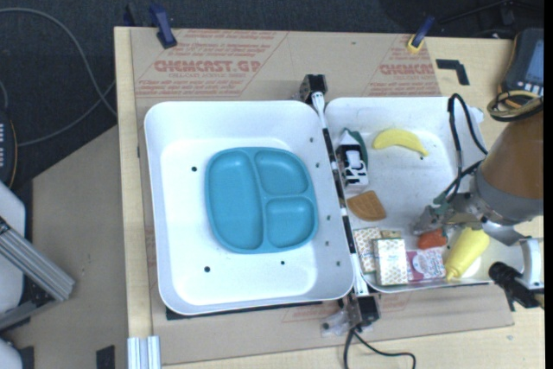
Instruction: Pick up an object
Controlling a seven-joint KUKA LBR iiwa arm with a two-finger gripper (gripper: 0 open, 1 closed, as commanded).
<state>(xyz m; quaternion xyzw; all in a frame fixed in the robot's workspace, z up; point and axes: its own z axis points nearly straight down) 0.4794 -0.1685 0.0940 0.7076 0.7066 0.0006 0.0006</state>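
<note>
The right bin [393, 110] holds a yellow banana [399, 140] near its back, a black and white carton [352, 165] against its left wall and a brown wedge-shaped piece [368, 205] in the middle. At its front lie small flat packets [389, 257], a red item [430, 238] and a yellow bottle [465, 251]. My gripper [435, 222] reaches in from the right, low over the front right part of this bin, just above the red item and beside the bottle's top.
The left bin [173, 143] carries a blue divided plate [259, 199]. Dark clamps [314, 87] sit between the bins. Black cable loops above the wrist at the right bin's far right. Cardboard covers the bench around both bins.
</note>
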